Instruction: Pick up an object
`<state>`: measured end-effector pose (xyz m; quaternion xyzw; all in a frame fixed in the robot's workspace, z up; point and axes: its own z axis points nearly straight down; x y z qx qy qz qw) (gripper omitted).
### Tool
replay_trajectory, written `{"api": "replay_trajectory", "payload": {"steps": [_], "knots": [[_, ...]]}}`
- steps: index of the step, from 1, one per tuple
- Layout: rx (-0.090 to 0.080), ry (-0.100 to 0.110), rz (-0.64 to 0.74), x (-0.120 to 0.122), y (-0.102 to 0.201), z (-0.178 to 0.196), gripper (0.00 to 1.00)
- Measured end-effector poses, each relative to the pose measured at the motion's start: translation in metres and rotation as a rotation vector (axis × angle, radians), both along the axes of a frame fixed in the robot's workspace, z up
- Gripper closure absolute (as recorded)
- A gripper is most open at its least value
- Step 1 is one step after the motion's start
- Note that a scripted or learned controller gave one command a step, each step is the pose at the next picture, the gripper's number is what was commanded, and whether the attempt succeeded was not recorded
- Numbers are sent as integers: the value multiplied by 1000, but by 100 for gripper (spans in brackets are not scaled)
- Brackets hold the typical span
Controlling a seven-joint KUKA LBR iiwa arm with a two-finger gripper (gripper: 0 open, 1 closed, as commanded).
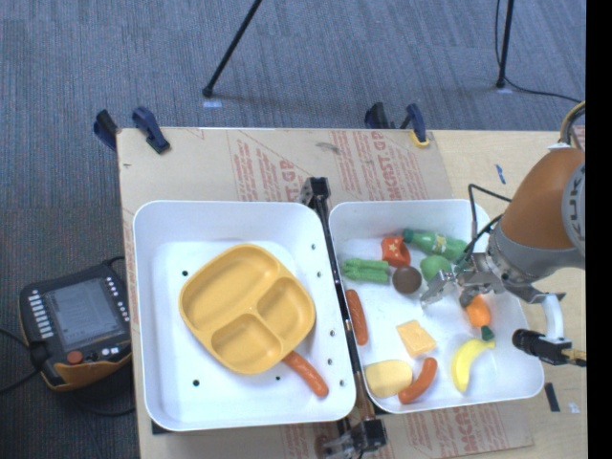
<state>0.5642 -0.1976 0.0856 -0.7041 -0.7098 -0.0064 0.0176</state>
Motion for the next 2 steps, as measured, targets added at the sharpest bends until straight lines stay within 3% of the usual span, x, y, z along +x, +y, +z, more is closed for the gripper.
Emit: {"api": "replay_trajectory", "payload": {"steps": [1, 2], "knots": [[-26, -15, -4, 68, 19, 2, 0], [-31, -15, -3, 67, 16, 12, 100]]}}
